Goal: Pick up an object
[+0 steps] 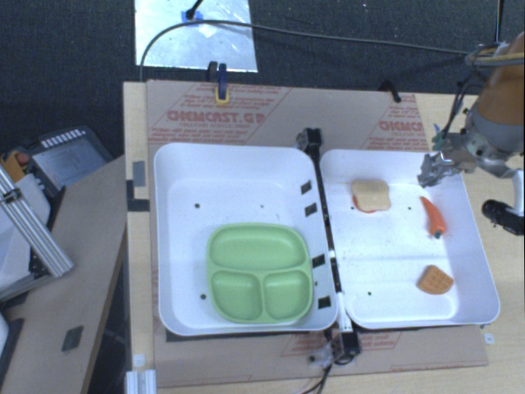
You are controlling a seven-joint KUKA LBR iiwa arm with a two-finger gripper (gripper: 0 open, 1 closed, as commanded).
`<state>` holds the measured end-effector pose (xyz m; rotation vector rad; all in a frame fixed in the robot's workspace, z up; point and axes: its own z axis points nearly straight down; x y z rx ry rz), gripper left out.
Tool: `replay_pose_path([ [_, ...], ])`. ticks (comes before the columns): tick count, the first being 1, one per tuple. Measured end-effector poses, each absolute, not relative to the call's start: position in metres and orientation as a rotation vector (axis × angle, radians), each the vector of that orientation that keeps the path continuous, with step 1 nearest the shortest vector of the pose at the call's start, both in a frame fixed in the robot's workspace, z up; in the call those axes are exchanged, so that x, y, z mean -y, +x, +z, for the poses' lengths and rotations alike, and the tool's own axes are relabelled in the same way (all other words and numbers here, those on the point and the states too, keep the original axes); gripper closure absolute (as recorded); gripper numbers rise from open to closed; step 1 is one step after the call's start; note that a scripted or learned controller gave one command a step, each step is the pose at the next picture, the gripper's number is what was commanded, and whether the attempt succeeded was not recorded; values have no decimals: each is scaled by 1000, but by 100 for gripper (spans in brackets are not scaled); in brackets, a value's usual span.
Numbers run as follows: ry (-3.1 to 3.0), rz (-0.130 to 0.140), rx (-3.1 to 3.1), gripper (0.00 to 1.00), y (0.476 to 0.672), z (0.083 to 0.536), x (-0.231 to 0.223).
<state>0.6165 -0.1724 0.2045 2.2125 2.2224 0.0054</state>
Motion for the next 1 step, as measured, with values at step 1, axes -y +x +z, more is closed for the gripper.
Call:
replay_pose_path([
  [1, 2212, 5, -2222, 100, 610, 253, 173],
])
